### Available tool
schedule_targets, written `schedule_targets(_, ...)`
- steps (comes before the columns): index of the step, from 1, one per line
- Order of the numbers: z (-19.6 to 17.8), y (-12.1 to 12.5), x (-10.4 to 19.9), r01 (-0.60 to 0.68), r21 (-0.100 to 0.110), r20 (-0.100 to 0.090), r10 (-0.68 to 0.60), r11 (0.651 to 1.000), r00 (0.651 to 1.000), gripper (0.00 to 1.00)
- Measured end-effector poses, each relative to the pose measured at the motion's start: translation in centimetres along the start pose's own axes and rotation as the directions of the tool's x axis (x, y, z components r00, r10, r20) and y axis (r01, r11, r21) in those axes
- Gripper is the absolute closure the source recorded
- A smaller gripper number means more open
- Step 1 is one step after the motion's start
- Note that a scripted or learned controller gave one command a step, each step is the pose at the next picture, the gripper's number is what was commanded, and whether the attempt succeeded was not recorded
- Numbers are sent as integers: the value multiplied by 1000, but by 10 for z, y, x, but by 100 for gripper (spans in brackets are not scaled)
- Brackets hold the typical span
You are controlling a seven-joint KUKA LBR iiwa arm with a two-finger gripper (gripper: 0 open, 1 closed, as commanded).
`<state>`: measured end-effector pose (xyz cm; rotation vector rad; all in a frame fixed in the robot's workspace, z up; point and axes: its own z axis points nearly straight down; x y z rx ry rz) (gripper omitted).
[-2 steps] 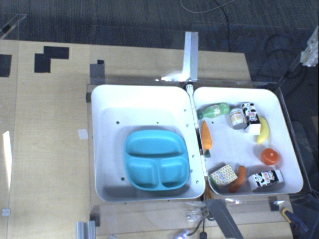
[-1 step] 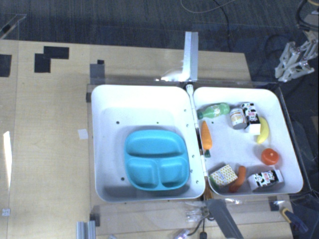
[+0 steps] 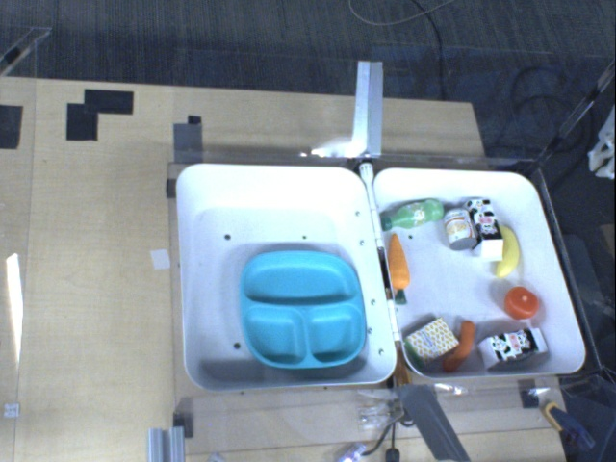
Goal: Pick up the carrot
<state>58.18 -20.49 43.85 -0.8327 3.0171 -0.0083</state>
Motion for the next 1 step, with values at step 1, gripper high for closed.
schedule_targets(1,-14,0,-3,0,7,10,0,1000,1000,100)
